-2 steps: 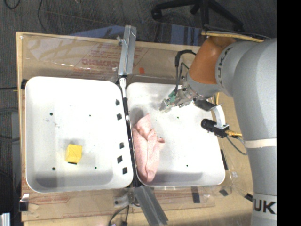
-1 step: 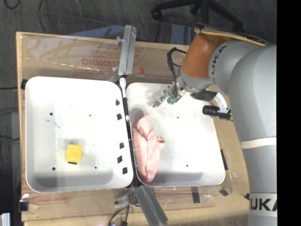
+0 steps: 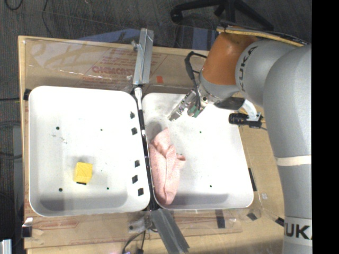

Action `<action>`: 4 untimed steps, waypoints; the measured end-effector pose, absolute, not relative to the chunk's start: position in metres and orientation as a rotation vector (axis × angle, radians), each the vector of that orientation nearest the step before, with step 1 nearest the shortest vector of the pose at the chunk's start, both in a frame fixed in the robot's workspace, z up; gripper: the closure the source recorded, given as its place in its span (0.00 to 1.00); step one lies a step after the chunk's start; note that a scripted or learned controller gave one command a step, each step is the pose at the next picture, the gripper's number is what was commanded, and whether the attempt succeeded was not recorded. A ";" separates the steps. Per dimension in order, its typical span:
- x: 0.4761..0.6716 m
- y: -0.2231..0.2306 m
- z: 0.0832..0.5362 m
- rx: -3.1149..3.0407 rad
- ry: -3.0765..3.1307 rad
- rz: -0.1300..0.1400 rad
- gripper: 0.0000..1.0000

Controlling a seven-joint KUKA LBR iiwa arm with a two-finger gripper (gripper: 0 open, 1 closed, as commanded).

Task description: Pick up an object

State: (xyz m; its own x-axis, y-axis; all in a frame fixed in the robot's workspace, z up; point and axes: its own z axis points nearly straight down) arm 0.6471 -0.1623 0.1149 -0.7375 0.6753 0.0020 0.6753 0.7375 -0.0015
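My gripper [image 3: 183, 110] hangs over the right bin's [image 3: 233, 194] far edge, finger state unclear, holding nothing. Pink cloth [image 3: 164, 165] lies along that bin's left wall; yellow block [image 3: 83, 172] in left bin [image 3: 42, 136]. No pick yet.

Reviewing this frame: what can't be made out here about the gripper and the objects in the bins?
- Gripper, camera view: too small and blurred to tell open from shut.
- Pink cloth: bunched folds hide its underside and whatever lies beneath.
- Yellow block, in the left bin: too small to identify its material.
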 end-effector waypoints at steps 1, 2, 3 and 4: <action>0.647 -0.165 0.093 -0.857 -3.021 0.001 1.00; 0.634 -0.125 0.092 -0.763 -3.045 0.000 1.00; 0.639 -0.153 0.094 -0.829 -3.033 0.001 1.00; 0.618 -0.172 0.093 -0.064 -3.140 -0.001 1.00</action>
